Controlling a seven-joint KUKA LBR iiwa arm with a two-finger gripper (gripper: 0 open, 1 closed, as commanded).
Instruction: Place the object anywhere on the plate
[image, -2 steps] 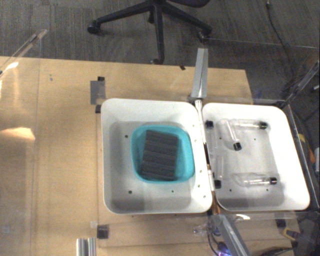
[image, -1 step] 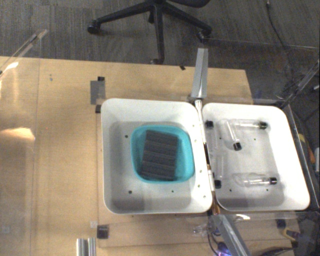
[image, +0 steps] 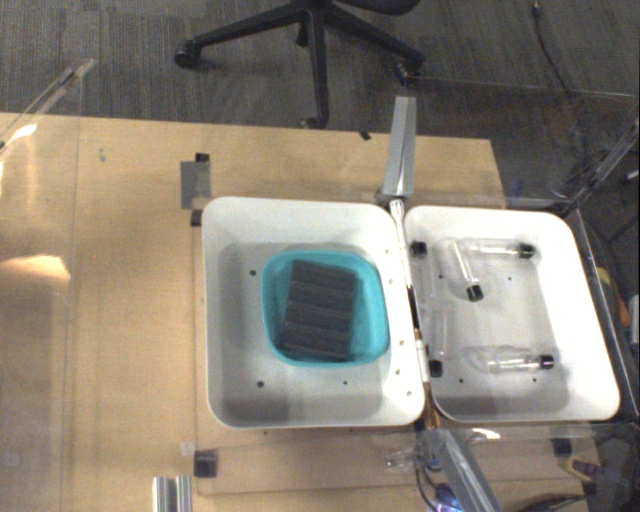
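One wooden desk (image: 120, 330) is seen carrying two white bins. In the left bin (image: 225, 390) one teal plate (image: 375, 310) is set, and one dark ridged block (image: 320, 312) lies flat on it (well within the rim). In the right bin (image: 585, 390) three clear tubes with black caps are scattered. The tool's state cannot be told.

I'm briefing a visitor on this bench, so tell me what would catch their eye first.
The teal plate in the left bin stands out most, with a dark ribbed block lying flat on it. In the right bin lie three clear tubes with black caps, one slanted near the upper left, which are easy to miss against the white.
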